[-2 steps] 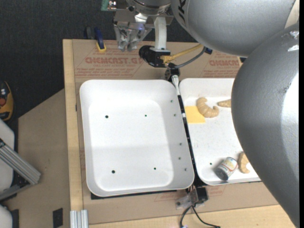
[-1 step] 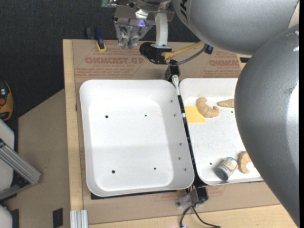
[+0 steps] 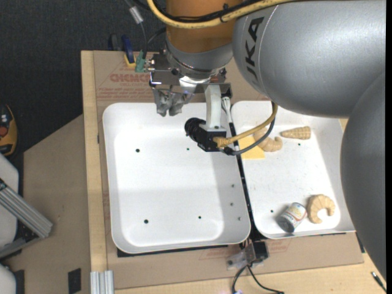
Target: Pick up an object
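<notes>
My gripper (image 3: 170,105) hangs over the far edge of the left bin (image 3: 165,188), its two grey fingers close together with nothing between them. The loose objects lie in the right bin (image 3: 294,176): a tan croissant-shaped piece (image 3: 321,207) and a small silver can (image 3: 292,217) on its side at the near right. At the far end are a ridged tan piece (image 3: 296,133), another tan lump (image 3: 271,144) and a flat yellow piece (image 3: 255,154). The gripper is well to the left of all of them.
The big grey arm covers the upper right of the view and part of the right bin. A black fitting (image 3: 201,133) with a yellow cable hangs from the wrist over the ridge between the bins. A brown board (image 3: 92,164) lies under both bins.
</notes>
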`<state>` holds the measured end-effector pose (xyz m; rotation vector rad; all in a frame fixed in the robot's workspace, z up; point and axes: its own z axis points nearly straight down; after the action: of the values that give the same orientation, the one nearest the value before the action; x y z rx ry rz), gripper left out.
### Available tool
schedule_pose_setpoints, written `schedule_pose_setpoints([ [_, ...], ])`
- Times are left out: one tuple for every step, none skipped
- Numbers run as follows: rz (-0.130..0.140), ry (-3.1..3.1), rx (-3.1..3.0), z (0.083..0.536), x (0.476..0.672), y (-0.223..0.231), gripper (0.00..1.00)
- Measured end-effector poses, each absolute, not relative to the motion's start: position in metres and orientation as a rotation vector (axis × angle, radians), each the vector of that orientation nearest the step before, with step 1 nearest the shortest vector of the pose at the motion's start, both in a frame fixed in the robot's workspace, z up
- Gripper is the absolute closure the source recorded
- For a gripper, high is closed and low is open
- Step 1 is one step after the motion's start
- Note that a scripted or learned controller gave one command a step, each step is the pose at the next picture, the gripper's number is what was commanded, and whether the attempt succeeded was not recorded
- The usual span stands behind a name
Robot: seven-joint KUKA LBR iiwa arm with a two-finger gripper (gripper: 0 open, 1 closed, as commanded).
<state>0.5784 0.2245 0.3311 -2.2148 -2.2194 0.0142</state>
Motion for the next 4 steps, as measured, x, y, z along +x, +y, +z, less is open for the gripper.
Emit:
schedule_pose_setpoints([
  [-0.002, -2.223, -2.22, 0.344, 0.583, 0.225, 1.0],
  [-0.005, -2.223, -2.22, 0.354, 0.583, 0.225, 1.0],
  [-0.008, -2.224, -2.22, 0.364, 0.584, 0.226, 1.0],
  [-0.01, -2.225, -2.22, 0.375, 0.584, 0.226, 1.0],
])
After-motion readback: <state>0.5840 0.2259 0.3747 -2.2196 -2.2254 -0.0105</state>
